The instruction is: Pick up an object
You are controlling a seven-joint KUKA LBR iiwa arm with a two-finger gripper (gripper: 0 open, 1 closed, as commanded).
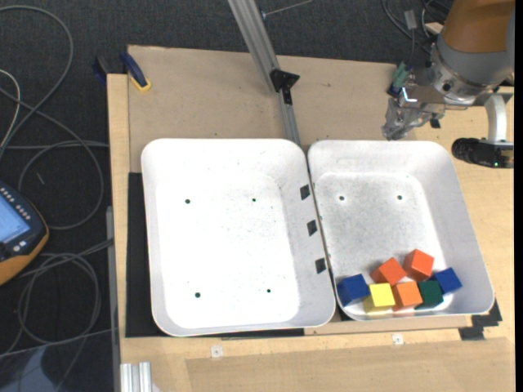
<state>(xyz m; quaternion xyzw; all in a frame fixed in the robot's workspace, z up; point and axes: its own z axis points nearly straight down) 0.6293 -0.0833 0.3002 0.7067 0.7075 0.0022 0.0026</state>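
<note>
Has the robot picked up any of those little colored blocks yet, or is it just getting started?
Just getting started, it seems. The gripper sits at the far edge of the right bin, away from the blocks. Nothing is seen in it. The blocks, including an orange one, a yellow one and a blue one, lie clustered in the near corner. Reaching, grasping and lifting all remain.

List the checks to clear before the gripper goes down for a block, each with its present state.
1. Blocks present in the right bin: ok, clustered at its near edge.
2. Gripper above the blocks: not ok, it hangs over the bin's far rim.
3. One block standing apart: not ok, they touch or overlap.
4. Path from gripper to the cluster free: ok, bare bin floor.
5. Fingers ready: cannot tell.
</note>
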